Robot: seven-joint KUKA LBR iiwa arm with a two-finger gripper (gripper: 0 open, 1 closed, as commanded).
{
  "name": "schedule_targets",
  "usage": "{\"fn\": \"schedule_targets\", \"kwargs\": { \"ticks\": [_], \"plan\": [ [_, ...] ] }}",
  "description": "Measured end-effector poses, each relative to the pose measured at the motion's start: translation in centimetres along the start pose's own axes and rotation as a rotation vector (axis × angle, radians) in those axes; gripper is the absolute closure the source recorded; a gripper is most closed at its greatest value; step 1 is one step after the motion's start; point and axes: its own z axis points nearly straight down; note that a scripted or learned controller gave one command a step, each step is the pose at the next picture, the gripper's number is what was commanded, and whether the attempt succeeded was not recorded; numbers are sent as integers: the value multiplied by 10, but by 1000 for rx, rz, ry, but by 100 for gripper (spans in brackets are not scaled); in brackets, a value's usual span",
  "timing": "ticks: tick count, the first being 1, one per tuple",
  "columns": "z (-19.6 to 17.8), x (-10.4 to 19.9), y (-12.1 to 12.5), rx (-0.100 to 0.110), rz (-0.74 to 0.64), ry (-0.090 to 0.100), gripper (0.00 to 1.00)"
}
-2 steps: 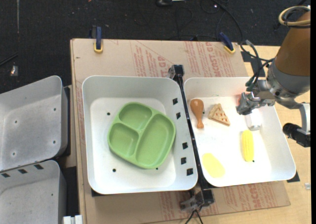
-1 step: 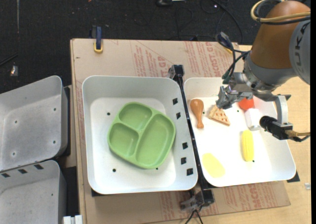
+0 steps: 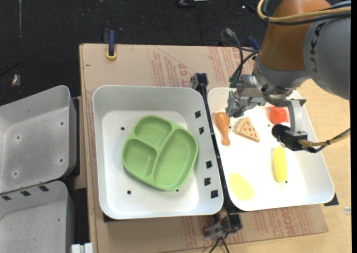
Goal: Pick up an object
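The tabletop (image 3: 145, 59) carries two white bins. The left bin (image 3: 106, 107) holds a green divided plate (image 3: 160, 151). Over the right bin (image 3: 318, 182) the grey arm (image 3: 312, 29) is lowered, its gripper (image 3: 241, 107) near the far rim; whether the fingers are spread cannot be told. Below it are seen a drumstick (image 3: 223, 126), a waffle wedge (image 3: 246, 130), a red piece (image 3: 278, 115), a corn cob (image 3: 279, 164) and a yellow slice (image 3: 241, 186).
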Motion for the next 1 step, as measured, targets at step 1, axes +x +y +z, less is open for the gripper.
{"fn": "schedule_targets", "kwargs": {
  "ticks": [1],
  "plan": [
    [-3, 54, 16, 0, -1, 0, 100]
  ]
}}
